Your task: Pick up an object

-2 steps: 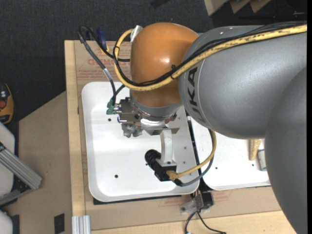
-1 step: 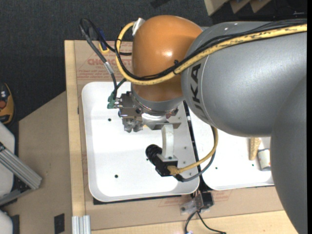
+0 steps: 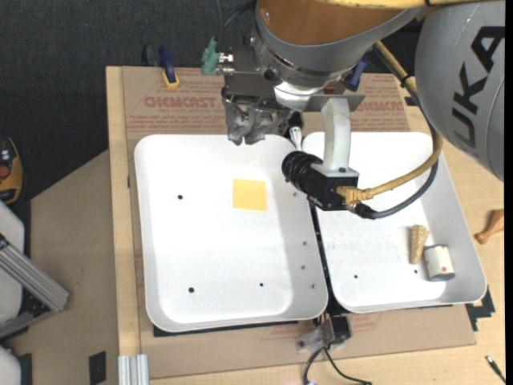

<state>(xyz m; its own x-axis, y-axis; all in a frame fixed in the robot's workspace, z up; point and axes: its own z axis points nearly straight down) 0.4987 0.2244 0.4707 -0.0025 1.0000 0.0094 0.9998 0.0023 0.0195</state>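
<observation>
A flat yellow square [image 3: 249, 194] lies in the left bin [image 3: 160, 239], a little above its middle. In the right bin [image 3: 385, 287], near the front right corner, a tan cone-shaped piece [image 3: 418, 241] rests beside a small white cylinder [image 3: 438, 263]. My gripper [image 3: 253, 127] hangs under the orange wrist at the far rim of the left bin, some way up and slightly left of the yellow square. I see nothing held in it.
A black cable fitting with a tan hose [image 3: 325, 184] hangs over the divide between the bins. Blue clamps [image 3: 168, 66] hold the cardboard base at the back. A small orange-brown item [image 3: 489, 229] lies outside the right bin.
</observation>
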